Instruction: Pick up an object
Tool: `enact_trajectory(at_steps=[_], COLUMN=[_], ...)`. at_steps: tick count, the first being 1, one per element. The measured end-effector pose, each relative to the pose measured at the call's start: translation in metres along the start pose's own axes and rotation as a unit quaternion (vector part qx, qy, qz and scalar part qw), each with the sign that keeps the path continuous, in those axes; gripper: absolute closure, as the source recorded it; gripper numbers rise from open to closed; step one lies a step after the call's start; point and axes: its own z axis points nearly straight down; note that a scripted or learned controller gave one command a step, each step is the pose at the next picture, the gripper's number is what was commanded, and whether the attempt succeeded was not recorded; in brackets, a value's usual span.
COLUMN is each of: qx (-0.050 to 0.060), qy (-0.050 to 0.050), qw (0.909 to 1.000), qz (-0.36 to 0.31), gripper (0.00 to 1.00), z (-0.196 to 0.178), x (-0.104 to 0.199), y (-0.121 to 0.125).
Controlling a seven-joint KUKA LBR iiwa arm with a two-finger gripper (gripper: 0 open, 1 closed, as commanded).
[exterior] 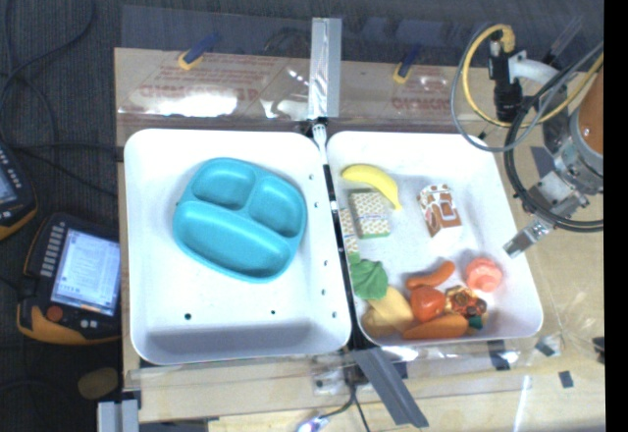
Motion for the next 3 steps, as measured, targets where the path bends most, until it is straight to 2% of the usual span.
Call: enact_trajectory(at_steps=[1, 2, 3], qx=[-0.001, -0.001, 0.0], qy=[-0.001, -0.001, -0.001], qw=[0.9951, 0.9939, 0.994], qz=[-0.099, -0.11, -0.11], gripper=[1.0, 1.0, 1.0], z=[0.094, 0.093, 0.127], x=[0.04, 0.063, 0.063], y=[0.022, 0.012, -0.003])
